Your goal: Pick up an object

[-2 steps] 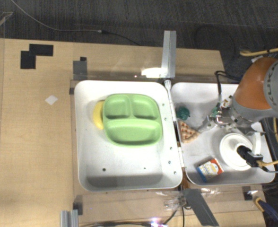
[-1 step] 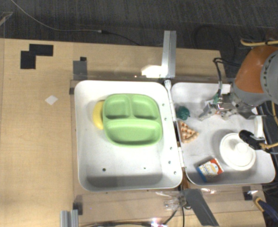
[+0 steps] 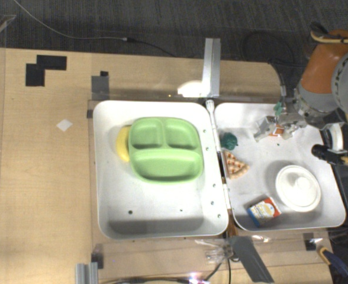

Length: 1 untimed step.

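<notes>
My gripper (image 3: 279,126) hangs over the far part of the right bin (image 3: 340,218), below the arm's orange band (image 3: 319,70). A small reddish patch shows at its tip; I cannot tell what that is. In this bin lie a teal lump (image 3: 228,139) near the left wall, a toy pizza slice (image 3: 236,167) just below it, a white bowl (image 3: 297,187) at the right and a small blue and orange carton (image 3: 263,210) near the front. The gripper is apart from all of these.
The left bin (image 3: 156,218) holds a green divided plate (image 3: 164,148) with a yellow object (image 3: 122,144) sticking out from under its left edge. A metal post (image 3: 212,70) stands behind the ridge between the bins. Black cabling (image 3: 334,152) hangs by the right bin's right wall.
</notes>
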Motion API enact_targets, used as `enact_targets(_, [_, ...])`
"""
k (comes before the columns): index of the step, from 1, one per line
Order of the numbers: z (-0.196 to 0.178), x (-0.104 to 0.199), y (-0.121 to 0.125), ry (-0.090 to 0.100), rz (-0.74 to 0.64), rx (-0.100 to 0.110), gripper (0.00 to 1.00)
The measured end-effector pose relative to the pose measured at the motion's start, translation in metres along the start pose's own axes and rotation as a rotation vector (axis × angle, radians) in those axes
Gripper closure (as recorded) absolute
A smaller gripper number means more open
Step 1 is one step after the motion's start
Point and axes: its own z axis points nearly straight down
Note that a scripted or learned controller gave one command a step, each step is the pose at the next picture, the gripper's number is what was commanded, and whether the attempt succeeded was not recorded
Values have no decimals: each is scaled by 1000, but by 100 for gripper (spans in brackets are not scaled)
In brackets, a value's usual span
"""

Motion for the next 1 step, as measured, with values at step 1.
enact_targets(1, [-59, -32, -17, -43, -283, -55, 0])
